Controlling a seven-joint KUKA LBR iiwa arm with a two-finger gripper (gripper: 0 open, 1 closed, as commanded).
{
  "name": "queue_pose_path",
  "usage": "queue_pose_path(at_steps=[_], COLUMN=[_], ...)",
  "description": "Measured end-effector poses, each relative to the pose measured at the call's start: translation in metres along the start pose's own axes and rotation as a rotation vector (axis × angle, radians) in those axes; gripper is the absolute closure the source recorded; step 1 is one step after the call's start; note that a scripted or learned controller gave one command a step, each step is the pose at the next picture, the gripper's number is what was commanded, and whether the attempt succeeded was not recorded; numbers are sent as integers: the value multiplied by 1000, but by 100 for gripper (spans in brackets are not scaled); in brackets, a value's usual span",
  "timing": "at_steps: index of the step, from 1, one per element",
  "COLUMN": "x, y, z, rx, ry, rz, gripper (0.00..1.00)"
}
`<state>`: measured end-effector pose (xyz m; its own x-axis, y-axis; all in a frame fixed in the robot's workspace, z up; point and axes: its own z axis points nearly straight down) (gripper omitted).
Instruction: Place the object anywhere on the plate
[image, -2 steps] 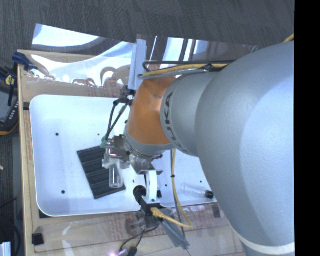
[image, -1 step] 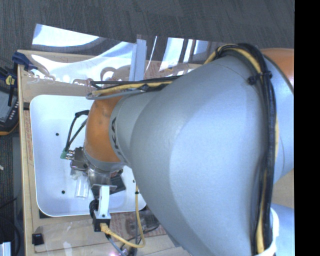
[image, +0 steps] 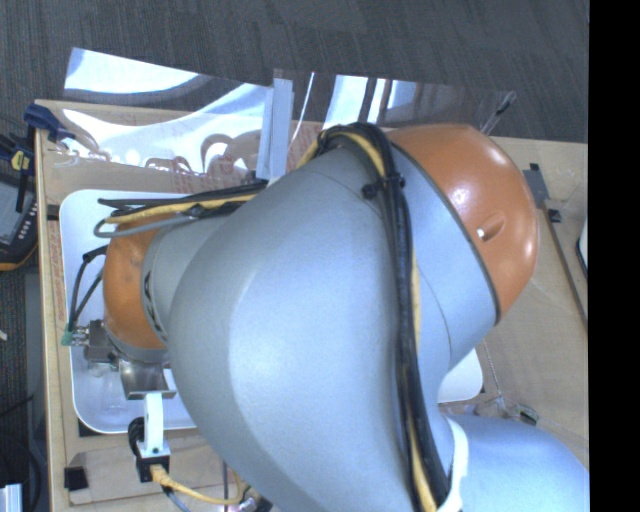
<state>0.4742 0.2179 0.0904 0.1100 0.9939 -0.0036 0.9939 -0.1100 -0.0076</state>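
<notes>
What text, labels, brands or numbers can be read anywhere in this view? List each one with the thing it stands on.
None can be read.
The arm shows plain grey and orange surfaces with no lettering.
The white bin at the left bears no print on its visible rim.
The dark device at the left edge may carry markings, but they are too small and blurred to read.

A shallow white bin sits on the wooden counter; dark carpet lies beyond, and a yellow-black device rests at far left.
</notes>
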Motion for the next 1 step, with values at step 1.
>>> queue_pose_path(at_steps=[1], x=[-4], y=[1], z=[1], rx=[0], ry=[-6], rz=[6], gripper=[0])
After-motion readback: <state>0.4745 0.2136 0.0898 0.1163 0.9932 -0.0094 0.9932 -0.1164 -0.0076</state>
